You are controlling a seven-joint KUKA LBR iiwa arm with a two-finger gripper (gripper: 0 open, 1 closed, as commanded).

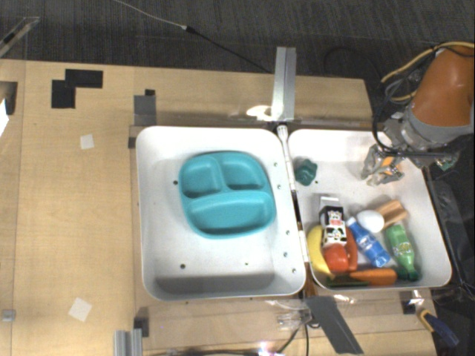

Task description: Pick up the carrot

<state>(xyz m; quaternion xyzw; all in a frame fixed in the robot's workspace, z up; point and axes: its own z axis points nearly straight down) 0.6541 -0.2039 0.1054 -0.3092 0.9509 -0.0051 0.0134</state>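
A: Layout w/ ref to the divided tray [225,192]?
B: Tray's in the left bin [159,273], about mid. Right bin [438,232] sits just right of it on the surface [67,221].
A: Carrot [371,277]?
B: Right of the tray & nearer the front, lying along the right bin's front wall w/ a banana [317,252], small box [332,225] & two bottles [369,245] just behind it.
A: Claw [382,167]?
B: Far right of the tray, toward the bin's back. A small cup [305,170] lies btwn claw & tray.
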